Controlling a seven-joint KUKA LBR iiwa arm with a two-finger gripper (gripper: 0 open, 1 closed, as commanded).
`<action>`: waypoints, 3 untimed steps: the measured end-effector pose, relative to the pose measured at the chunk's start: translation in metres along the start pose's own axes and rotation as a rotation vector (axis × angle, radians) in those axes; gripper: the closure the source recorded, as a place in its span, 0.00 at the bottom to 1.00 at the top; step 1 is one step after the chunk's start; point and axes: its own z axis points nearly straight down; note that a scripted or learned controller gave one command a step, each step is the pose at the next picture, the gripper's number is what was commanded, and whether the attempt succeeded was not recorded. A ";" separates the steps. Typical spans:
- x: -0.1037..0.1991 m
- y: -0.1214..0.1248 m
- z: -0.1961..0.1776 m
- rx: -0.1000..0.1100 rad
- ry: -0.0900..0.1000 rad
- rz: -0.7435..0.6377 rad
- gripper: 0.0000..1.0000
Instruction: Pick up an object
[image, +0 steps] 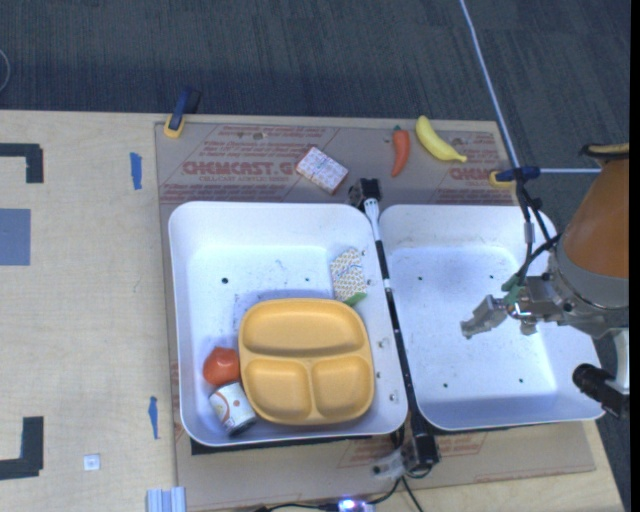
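Observation:
My gripper (484, 318) hangs over the right bin (440, 395), toward its right side, fingers pointing left with nothing visible between them. The left bin (200, 240) holds a yellow divided tray (305, 360), a red-orange tomato-like ball (221, 366) and a small white can (231, 408) at the tray's left, and a patterned white-green piece (347, 272) just behind the tray. All of these lie well to the left of my gripper, across the wall between the bins.
Behind the bins on the cardboard lie a yellow banana (438, 141), a red pepper (400, 152) and a small patterned block (321, 169). A black cable and a thin rod run down toward the arm's wrist at the right.

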 end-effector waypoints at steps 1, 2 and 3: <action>0.000 0.019 0.125 -0.007 -0.002 0.001 0.00; 0.009 0.013 0.126 -0.005 -0.001 0.001 0.00; -0.045 0.065 0.126 -0.005 -0.002 0.001 0.00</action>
